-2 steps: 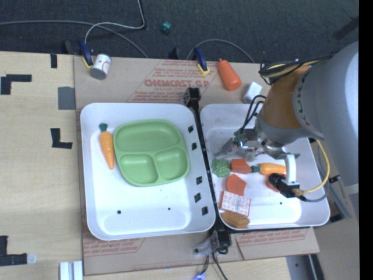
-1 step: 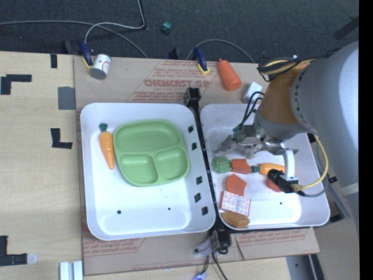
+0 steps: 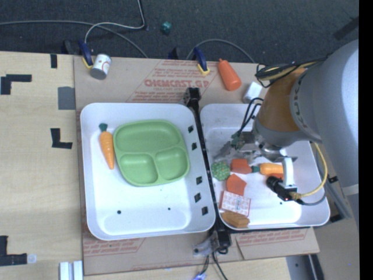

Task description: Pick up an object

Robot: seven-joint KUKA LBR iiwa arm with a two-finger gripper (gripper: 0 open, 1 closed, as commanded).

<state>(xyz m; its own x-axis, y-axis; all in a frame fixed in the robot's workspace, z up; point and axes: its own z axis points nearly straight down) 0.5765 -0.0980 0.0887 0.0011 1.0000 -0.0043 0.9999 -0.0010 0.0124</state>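
The arm hides the claw and much of the right bin.

Arm: large rounded grey casing, smooth and matte. Orange band above the wrist, with black cables looped over its upper edge. Wrist section grey metal. Gripper dark metal. Yellow cable curving from a black fitting with a white block beside it

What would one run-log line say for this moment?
arm: over right bin | gripper: above toy pile, fingers unclear | left bin: green tray, carrot | nothing seen held
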